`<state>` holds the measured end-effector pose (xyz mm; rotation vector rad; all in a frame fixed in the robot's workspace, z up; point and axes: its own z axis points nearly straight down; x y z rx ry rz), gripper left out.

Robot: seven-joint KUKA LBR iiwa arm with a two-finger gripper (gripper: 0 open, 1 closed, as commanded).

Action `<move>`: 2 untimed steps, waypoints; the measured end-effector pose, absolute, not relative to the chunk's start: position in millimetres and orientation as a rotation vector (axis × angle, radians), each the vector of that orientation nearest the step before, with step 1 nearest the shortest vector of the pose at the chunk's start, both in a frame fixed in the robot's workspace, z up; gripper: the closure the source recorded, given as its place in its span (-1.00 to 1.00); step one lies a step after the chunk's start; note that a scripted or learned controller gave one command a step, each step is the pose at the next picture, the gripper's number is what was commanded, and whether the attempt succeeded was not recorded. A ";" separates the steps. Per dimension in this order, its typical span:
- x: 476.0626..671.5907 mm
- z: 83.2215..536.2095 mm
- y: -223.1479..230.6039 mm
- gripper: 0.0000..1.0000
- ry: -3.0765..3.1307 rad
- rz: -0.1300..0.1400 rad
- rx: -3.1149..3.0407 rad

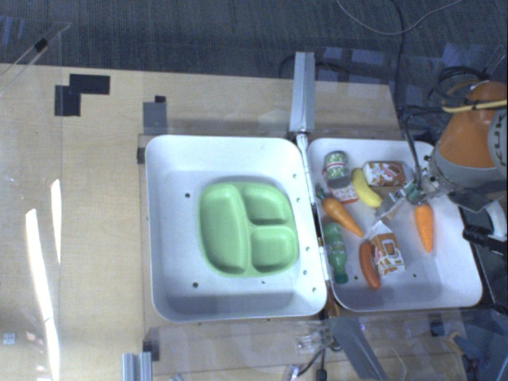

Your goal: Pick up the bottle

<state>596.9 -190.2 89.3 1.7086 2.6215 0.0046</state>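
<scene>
Probably light, stiff and slippery, the green bottle lies against the right bin's left wall beside a carrot, best pinched across its body, while the gripper hovers empty nearby, its opening indiscernible.

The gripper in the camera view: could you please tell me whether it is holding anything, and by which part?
Nothing is held. The gripper hangs over the right bin between the banana and a carrot; the bottle lies apart.

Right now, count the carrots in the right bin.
2. One carrot lies near the bin's left wall, beside the green bottle; the other carrot lies toward the right. More could be hidden under the arm.
</scene>
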 end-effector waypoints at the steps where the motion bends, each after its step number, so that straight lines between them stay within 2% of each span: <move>1: 649.2 86.6 -162.2 -1.00 2.642 -0.035 1.747; 2: 652.3 126.2 -186.7 -1.00 2.409 0.004 2.005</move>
